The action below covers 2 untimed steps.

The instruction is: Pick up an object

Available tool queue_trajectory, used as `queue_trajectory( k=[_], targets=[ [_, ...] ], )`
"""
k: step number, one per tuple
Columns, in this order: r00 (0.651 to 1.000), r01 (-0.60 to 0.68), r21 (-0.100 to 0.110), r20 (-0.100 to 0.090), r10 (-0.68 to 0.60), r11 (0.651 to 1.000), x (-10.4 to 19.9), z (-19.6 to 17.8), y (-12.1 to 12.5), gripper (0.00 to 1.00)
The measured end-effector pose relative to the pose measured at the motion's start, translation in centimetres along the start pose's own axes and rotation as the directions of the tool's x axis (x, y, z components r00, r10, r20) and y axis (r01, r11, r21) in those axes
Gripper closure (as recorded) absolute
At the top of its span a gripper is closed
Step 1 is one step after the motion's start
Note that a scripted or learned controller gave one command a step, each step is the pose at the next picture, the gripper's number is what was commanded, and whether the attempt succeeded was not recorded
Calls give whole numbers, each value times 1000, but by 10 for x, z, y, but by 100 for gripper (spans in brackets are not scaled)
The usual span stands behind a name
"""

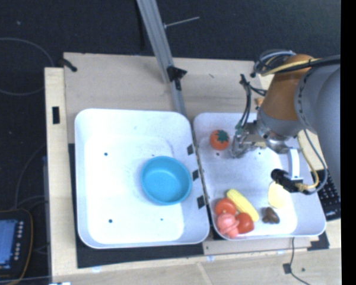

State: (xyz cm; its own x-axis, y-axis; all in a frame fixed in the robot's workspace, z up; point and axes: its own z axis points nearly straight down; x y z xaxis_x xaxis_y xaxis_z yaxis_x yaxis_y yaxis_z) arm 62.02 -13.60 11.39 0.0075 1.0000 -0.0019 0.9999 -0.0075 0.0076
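Note:
My gripper [239,148] hangs low over the back of the right bin [249,174], just right of a small orange-red tomato toy with a green stem [219,139]. Nothing shows between its fingers. At the bin's front lie a yellow banana-like piece [242,202], a red tomato [225,207], another red piece [245,222], a pink piece [226,224], a small brown object [270,215] and a pale yellow piece [277,195]. A blue bowl [165,180] sits in the left bin [107,177].
A grey metal post [157,40] slants up from between the bins at the back. Black cables and a black fitting [283,179] hang beside the arm over the right bin's right side. A screen [6,242] sits off the bench at lower left.

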Motion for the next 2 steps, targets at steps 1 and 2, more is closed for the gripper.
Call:
queue_trajectory(
  k=[1, 2],
  targets=[
    [1000, 14, 0, -4, -14, 1000, 0, -63, 11, 100],
    [1000, 14, 2, -4, -14, 1000, 7, -112, 13, 100]
  ],
)
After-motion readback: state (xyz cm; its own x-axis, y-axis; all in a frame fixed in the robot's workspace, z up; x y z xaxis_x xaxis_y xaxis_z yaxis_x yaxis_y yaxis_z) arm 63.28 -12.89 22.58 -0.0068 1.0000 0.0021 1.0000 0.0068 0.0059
